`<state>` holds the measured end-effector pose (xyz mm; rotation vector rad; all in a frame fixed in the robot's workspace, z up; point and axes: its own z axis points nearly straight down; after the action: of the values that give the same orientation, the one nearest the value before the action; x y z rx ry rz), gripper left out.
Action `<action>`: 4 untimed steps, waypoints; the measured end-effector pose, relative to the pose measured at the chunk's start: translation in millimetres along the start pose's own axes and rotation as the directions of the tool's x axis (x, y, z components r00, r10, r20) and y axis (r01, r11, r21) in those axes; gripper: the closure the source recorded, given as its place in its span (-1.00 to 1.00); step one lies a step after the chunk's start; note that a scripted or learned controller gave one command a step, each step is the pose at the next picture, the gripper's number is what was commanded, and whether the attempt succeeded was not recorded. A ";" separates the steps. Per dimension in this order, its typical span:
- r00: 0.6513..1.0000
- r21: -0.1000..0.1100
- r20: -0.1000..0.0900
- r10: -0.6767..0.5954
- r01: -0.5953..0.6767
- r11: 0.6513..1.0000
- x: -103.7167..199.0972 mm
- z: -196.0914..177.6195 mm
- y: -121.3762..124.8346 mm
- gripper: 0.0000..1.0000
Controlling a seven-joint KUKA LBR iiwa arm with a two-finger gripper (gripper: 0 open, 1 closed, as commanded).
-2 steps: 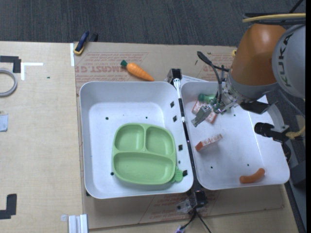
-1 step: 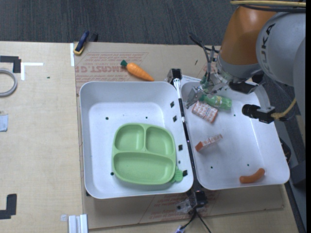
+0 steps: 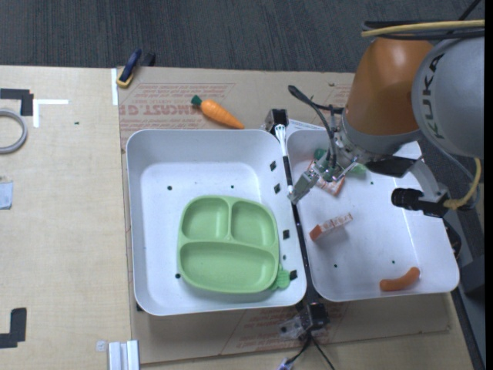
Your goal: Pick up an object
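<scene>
The grey arm with its orange band reaches in from the right, and my gripper (image 3: 320,174) is low over the upper left part of the right bin (image 3: 431,245), close to the wall shared with the left bin. A small red and white item (image 3: 333,185) and a green piece (image 3: 357,169) lie right under and beside the gripper, partly hidden by it. A red and white block (image 3: 331,227) lies apart in the middle of the bin. An orange sausage-shaped toy (image 3: 400,279) rests near the bin's front right corner.
The left bin (image 3: 154,176) holds a green divided plate (image 3: 229,245) with a small green piece (image 3: 283,278) at its right corner. A toy carrot (image 3: 218,112) lies on the cardboard behind the bins. A black cable (image 3: 308,99) curves behind the right bin.
</scene>
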<state>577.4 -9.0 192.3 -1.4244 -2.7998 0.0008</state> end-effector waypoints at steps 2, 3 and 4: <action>0.885 -0.001 0.001 -0.466 0.466 0.885 13.2 -0.4 6.8 -1.00; 0.760 -0.002 0.004 -0.650 0.650 0.760 5.6 -0.3 23.2 -1.00; 0.527 -0.001 0.003 -0.850 0.850 0.527 28.5 -0.4 -13.6 -1.00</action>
<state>549.7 6.0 192.7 0.1164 -3.1419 -0.0006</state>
